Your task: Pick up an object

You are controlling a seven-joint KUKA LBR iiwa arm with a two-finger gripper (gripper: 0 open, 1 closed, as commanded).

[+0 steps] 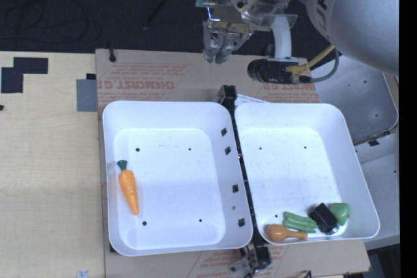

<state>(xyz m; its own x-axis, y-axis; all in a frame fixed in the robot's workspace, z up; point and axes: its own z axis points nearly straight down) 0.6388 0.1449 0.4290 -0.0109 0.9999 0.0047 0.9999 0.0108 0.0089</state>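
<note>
Beside carrot [128, 190], bare left bin [169, 115]

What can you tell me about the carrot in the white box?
The carrot looks like a toy, smooth and shiny like plastic. Its body is orange, fat at the top and narrowing to a point, with a small dark green stalk on the fat end. It lies flat on the floor of the left bin, close to that bin's left wall, stalk toward the back and point toward the front, tilted a little. Nothing else touches it, and the gripper is far off, above the bench behind the bins.
</note>
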